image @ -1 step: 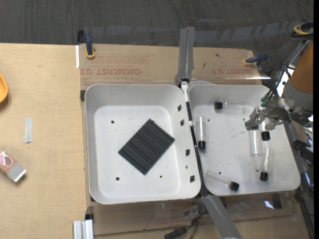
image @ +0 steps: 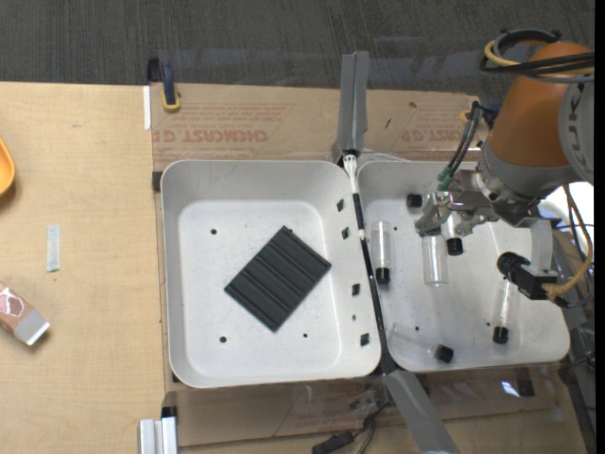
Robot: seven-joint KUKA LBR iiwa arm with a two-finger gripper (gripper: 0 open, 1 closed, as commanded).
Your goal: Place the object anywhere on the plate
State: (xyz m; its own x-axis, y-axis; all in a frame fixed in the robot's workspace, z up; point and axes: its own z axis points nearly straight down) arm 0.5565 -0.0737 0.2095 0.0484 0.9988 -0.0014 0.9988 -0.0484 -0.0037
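While pincer (image: 444,218) hovers, grip state unclear, clear tube (image: 434,261) lies just below.

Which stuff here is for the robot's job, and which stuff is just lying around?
For the job:
- black ribbed plate in the left bin
- clear tubes with black caps in the right bin
- gripper, above the right bin

Just lying about, on the bench outside the bins:
- orange thing at the left edge
- small grey strip
- little wrapped block
- blue clamp
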